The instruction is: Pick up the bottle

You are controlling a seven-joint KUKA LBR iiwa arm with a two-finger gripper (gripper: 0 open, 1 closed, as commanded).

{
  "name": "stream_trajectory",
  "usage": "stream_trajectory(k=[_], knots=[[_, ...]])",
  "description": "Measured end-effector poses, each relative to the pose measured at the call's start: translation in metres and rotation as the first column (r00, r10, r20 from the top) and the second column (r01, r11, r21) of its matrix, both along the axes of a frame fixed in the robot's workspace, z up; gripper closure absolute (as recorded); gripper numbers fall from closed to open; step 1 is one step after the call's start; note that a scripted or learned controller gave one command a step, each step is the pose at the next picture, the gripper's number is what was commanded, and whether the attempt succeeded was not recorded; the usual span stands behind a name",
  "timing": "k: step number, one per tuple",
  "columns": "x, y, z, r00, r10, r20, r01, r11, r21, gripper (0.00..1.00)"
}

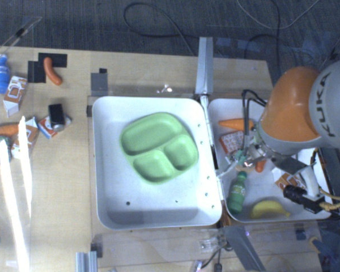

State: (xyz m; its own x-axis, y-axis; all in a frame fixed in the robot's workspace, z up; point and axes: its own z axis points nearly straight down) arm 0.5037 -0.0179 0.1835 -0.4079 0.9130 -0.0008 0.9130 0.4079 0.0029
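A wooden bench (62, 208) bears two white bins. The left bin (110, 208) holds a green tray (158, 146); the right bin (238, 215) holds a bottle (237, 190), with a banana (269, 208) at its four o'clock. Whether the gripper (245, 158) grasps anything, I cannot tell.

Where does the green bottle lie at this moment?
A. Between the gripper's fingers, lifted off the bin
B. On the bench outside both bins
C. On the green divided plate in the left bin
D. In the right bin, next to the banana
D: the green bottle lies on the floor of the right bin, with the banana just beside it.

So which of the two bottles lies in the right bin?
The green bottle, lying near the banana in the right bin. The blue bottle lies on the bench's far left corner.
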Motion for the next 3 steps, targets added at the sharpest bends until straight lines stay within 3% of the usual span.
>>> stream_trajectory(k=[1, 2, 3], knots=[[-0.015, 0.003, -0.001, 1.0, 0.03, -0.002, -0.03, 1.0, 0.0, 0.0], [-0.015, -0.008, 0.0, 1.0, -0.009, -0.001, 0.009, 1.0, 0.0, 0.0], [-0.015, 0.007, 0.0, 0.999, -0.032, 0.0, 0.032, 0.999, 0.0, 0.0]])
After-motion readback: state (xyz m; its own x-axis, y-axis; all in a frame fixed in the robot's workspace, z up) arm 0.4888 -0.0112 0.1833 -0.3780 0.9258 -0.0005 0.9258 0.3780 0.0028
